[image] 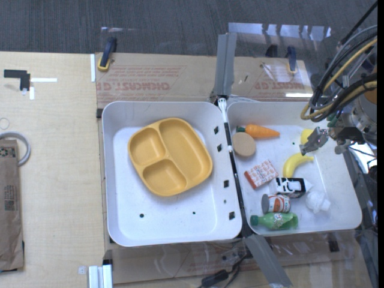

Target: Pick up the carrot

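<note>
Yellow divided plate in left bin. Carrot lies at top-left of right bin, just above a tan disc. Gripper hovers right of carrot, above banana; jaws state: can't tell.

A pale wooden bench spreads out under even light, with dark grey carpet-like floor beyond it and brown printed cardboard lying toward the back edge.

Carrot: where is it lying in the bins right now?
The carrot lies in the right bin, near its far left corner, just beyond the round tan disc and to the left of the gripper.
</note>
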You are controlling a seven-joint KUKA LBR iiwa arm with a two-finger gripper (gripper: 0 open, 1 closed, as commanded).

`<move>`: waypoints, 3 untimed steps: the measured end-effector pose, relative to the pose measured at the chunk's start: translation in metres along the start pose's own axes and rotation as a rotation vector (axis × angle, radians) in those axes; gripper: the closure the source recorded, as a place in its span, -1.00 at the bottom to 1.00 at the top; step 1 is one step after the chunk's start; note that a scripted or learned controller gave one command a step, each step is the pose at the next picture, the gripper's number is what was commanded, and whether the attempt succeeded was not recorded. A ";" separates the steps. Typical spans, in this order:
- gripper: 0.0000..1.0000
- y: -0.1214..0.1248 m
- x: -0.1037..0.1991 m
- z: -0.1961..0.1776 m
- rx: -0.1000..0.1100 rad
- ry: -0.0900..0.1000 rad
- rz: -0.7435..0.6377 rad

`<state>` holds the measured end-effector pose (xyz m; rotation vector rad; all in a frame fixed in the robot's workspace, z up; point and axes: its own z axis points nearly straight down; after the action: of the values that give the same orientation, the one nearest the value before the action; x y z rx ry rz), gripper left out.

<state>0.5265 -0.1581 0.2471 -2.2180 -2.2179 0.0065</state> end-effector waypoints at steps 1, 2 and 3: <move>-1.00 0.068 0.028 0.047 -0.004 -0.002 -0.256; -1.00 0.068 0.028 0.047 -0.004 -0.002 -0.256; 1.00 0.068 0.026 0.040 -0.003 -0.004 -0.253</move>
<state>0.5944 -0.1320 0.2072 -1.9226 -2.4837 0.0065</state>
